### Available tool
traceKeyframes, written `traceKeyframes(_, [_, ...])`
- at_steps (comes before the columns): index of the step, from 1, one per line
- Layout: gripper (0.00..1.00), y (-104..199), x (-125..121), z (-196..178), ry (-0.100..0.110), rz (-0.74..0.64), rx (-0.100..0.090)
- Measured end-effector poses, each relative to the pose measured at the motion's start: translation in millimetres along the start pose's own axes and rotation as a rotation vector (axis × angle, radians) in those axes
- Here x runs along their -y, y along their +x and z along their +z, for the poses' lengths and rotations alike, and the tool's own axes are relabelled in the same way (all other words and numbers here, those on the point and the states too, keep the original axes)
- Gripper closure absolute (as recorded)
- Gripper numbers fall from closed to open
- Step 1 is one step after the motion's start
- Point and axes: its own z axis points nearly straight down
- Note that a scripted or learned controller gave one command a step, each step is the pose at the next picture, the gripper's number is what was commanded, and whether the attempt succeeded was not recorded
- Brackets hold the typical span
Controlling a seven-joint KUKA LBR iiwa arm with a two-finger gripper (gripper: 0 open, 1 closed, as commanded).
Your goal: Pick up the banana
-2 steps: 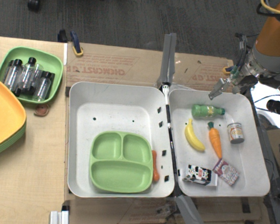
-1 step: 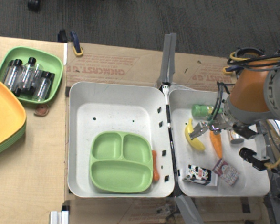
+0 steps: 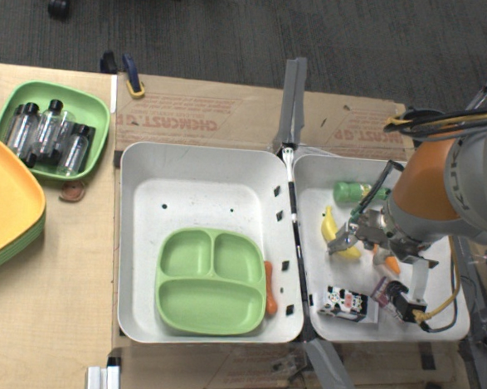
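Banana (image 3: 329,225) is found in the right bin (image 3: 314,273), close to its left wall, about midway between the near and far edges. Nearest, a green divided plate (image 3: 212,280) is set by the left bin's (image 3: 193,194) near edge, with an orange stick (image 3: 269,288) at its right rim. A small printed box (image 3: 348,304) is laid by the right bin's near edge. Beyond it, a pink piece (image 3: 381,287) and an orange piece (image 3: 391,263) are seen. The gripper (image 3: 341,243) is lowered over the banana's near end; whether it is clenched or released cannot be told. A green object (image 3: 352,191) is lying by the far edge.
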Motion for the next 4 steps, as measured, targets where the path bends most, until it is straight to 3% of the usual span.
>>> traceKeyframes(1, [0.0,14,-29,-1,-0.004,-0.064,0.001])
traceKeyframes(2, [1.0,12,-29,-9,-0.001,-0.063,0.001])
traceKeyframes(3, [1.0,-1,16,-198,-0.003,0.029,0.003])
traceKeyframes(4, [1.0,-23,16,-96,-0.002,-0.283,0.001])
